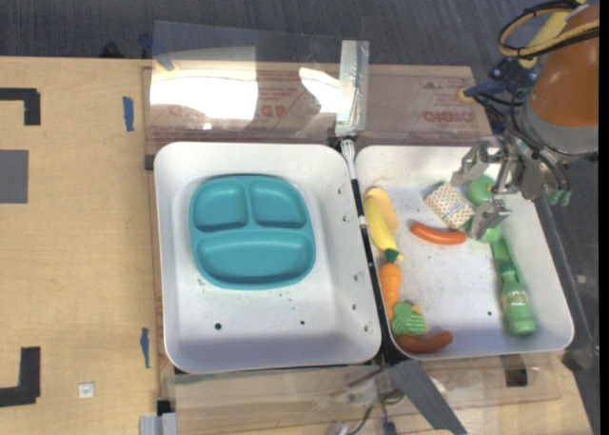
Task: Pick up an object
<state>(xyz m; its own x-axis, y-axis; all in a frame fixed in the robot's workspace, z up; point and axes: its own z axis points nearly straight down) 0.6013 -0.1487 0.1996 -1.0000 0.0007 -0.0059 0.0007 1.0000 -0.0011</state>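
Note:
The right bin [447,286] holds several toy foods. A yellow banana [381,219] lies along its left wall, with an orange carrot [390,281] just below it. A red chili-like piece [439,232] sits mid-bin beside a checkered cracker [447,205]. A green bottle [511,286] lies along the right side. A green leafy piece [407,316] and a brown-red sausage [425,340] rest at the front. My gripper [487,193] hangs over the bin's upper right, just right of the cracker and above the bottle's top. A green patch shows at its tip, and I cannot make out what it is.
The left bin [181,309] carries a teal divided plate [252,231]. A clear plastic sheet and a taped upright divider [351,90] stand behind the bins. Yellow and black cables [542,29] loop at the arm's orange band, top right.

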